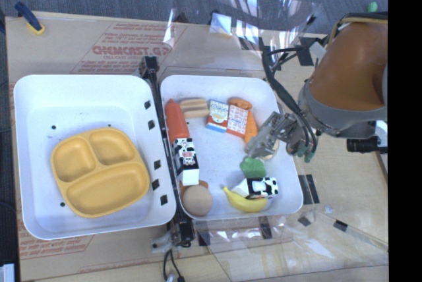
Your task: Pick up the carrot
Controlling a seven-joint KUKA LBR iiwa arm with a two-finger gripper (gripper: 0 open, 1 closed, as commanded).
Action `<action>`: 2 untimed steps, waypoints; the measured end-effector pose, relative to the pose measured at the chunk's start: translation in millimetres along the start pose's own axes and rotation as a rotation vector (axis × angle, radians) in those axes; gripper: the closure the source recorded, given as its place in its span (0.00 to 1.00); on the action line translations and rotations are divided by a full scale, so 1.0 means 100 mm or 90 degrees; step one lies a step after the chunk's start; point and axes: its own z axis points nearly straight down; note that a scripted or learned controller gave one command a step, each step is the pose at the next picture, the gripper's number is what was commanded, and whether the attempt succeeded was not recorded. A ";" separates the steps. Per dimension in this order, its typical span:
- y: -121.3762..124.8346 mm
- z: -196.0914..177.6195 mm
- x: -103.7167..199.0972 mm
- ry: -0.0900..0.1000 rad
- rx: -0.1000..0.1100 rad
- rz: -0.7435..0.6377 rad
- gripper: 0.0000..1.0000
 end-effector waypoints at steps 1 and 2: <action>-0.02 0.24 -0.40 0.006 0.003 0.125 1.00; 0.22 0.73 -0.51 0.010 0.005 0.299 1.00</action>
